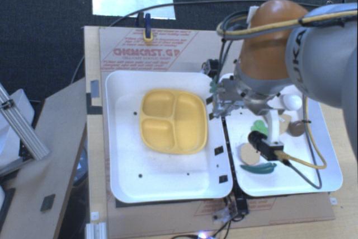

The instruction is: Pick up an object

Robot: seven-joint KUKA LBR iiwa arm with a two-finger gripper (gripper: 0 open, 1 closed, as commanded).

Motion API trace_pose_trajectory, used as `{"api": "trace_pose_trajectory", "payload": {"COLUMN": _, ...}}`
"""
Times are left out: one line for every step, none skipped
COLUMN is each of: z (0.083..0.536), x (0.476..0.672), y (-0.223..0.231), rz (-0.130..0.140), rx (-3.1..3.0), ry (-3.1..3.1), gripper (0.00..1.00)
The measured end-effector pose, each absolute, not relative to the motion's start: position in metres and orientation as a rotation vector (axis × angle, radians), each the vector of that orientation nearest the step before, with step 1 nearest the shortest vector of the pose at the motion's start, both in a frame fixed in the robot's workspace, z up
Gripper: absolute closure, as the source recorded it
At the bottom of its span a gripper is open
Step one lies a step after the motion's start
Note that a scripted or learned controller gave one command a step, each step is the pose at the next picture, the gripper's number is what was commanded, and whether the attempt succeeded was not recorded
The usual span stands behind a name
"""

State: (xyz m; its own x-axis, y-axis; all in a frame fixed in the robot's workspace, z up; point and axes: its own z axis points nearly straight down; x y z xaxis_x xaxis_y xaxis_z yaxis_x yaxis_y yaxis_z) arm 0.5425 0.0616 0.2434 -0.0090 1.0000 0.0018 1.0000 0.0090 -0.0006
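You see the gripper (220, 103) over the seam between the two bins, just beside the right edge of the yellow plate (173, 121); whether it's released or clenched you can't tell, the wrist hides it. The plate lies flat in the left bin (123, 176). The right bin (330, 176) has a white ball (292, 102), brown lump (296, 129), green bit (260, 126), tan disc (249, 154) and dark pod (258, 168), none in the gripper.

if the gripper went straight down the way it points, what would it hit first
Probably the inner rim of the left bin, at the seam between the two bins. The gripper hangs about over it, to the side of the yellow plate. Depth is unclear in this slanted view.
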Motion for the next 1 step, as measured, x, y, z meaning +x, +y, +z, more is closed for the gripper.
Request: {"api": "trace_pose_trajectory", "payload": {"z": 0.2436, "x": 0.5431, "y": 0.0589, "rz": -0.001, "rx": -2.218, "ry": -2.225, "gripper": 0.0}}
